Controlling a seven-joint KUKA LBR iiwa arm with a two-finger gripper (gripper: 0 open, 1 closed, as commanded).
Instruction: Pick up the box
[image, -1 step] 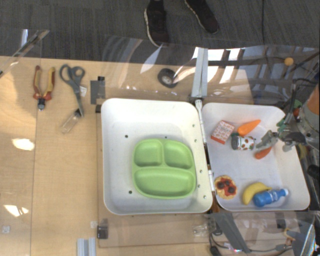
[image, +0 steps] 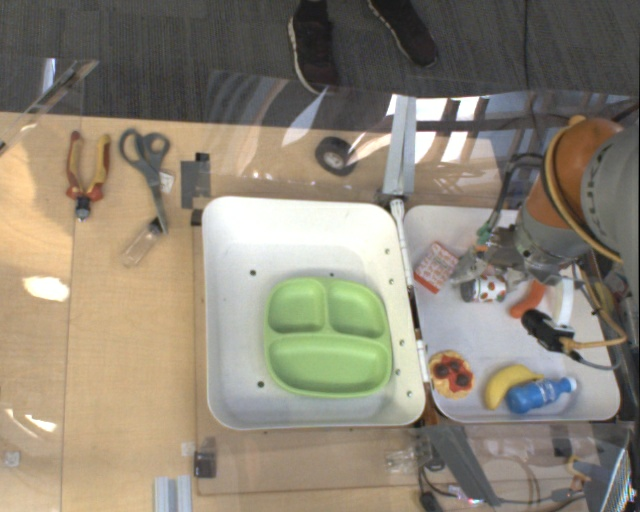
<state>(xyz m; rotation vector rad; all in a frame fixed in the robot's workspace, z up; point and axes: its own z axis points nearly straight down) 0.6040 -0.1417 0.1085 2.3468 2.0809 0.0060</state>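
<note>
1. The box (image: 435, 266), a small red-and-white carton, is seen lying flat in the right bin (image: 600, 408), close to the bin's left wall and tilted slightly.
2. The gripper (image: 478, 272) is located just right of the box, low over the bin floor; whether it is spread or closed cannot be told, and nothing can be seen held by it.
3. A small white-and-red object (image: 487, 290) and an orange piece (image: 528, 297) are found directly below the gripper, near the box.
4. For a sound grasp, the gripper should be centred over the box, not beside it, and aligned across the box's narrower side.
5. The descent is best kept clear of the bin wall and of the neighbouring clutter, so that only the box is closed upon.
6. The green divided plate (image: 328, 335) in the left bin (image: 230, 240), and the pizza toy (image: 452, 372), banana (image: 505, 381) and blue bottle (image: 538, 394), are judged well apart from the work.
</note>
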